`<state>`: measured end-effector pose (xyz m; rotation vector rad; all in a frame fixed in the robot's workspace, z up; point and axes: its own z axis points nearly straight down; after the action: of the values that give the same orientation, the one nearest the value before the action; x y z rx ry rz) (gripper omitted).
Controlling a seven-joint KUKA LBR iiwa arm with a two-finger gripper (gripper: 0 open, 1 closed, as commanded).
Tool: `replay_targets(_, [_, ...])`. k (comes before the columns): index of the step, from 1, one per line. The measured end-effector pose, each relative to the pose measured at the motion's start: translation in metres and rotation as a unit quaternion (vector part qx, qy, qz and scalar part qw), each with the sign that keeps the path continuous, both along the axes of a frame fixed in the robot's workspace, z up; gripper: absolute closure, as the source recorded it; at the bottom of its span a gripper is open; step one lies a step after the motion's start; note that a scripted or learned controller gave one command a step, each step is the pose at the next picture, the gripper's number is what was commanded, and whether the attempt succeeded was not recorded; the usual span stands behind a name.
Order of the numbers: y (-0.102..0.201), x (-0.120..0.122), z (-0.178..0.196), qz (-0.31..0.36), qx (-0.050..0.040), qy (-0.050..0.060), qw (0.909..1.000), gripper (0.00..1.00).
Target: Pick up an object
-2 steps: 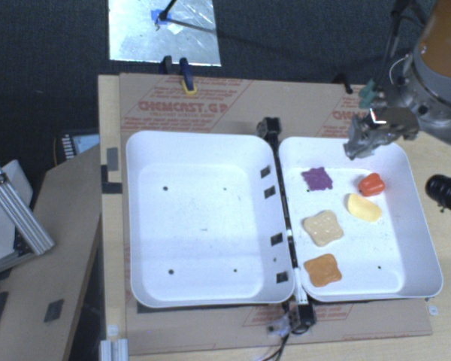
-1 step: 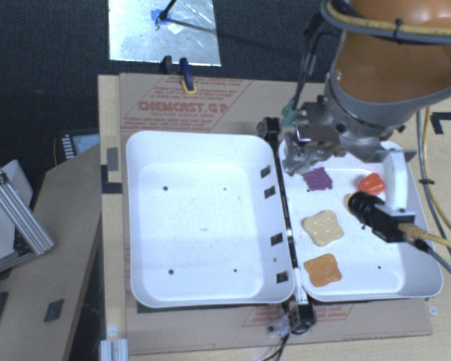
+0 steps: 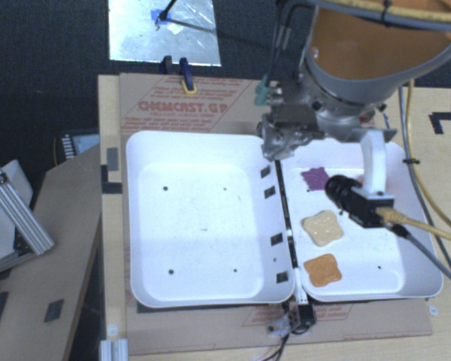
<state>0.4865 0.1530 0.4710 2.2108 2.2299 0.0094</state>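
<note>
Three small flat objects lie in the right bin (image 3: 406, 277): a purple piece (image 3: 313, 177) near the back, a cream cracker-like square (image 3: 323, 228) in the middle, and an orange square (image 3: 322, 270) toward the front. My gripper (image 3: 279, 143) hangs over the back end of the divider between the two bins, to the upper left of the purple piece. The grey wrist and orange band tower above it and hide the right bin's back part. Nothing is seen in the gripper's grasp.
The left bin (image 3: 135, 201) sits beside the right one on a cardboard sheet (image 3: 180, 104). A black cylinder on a white bracket (image 3: 353, 195) juts from the wrist over the right bin. A yellow cable (image 3: 428, 228) trails right. A shiny plate (image 3: 164, 21) lies at the back.
</note>
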Motion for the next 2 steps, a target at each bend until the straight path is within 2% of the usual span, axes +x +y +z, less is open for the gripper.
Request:
replay_targets(1, [0.007, -0.001, -0.13, -0.004, -0.0033, 0.008, 1.0, 1.0])
replay_targets(2, [-0.049, 0.001, -0.085, -0.007, -0.0015, -0.001, 1.0, 1.0])
